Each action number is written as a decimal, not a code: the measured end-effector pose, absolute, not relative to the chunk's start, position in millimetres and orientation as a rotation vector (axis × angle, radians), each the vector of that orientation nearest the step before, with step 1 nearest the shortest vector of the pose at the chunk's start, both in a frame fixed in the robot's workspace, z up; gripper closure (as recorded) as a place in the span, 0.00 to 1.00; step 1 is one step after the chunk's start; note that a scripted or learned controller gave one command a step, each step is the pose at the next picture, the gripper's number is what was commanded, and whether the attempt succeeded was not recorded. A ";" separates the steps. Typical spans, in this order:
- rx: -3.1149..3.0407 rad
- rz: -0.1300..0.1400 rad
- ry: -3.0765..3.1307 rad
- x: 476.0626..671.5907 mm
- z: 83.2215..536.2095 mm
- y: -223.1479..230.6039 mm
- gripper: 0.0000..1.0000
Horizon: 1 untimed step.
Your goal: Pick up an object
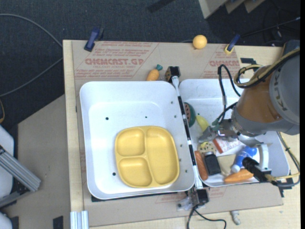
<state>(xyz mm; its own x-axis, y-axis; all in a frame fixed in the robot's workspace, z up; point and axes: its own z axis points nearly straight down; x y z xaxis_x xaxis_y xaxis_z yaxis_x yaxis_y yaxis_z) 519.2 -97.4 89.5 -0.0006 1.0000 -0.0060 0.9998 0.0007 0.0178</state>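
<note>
The right bin [205,87] holds several small objects. A yellow-green piece [202,123] and a round green and brown item [189,114] lie near its left wall. Along the front lie a red sausage-like piece [201,166], a black block [211,165], a spotted tan piece [206,148], a red and white packet [228,146], a blue and white bottle [244,158] and an orange carrot [238,176]. My gripper [214,131] is low in this bin, just right of the yellow-green piece and above the spotted piece. The arm hides the bin's right half.
In the left bin [95,104] a yellow divided plate [147,155] rests toward the front. On the bench behind the bins are an orange ball [199,41], a small orange toy [153,74], a black clip [174,72] and two blue clamps [93,39] [232,43].
</note>
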 end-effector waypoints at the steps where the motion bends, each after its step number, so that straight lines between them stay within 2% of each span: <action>1: 2.208 0.011 2.204 519.6 99.9 -99.2 1.00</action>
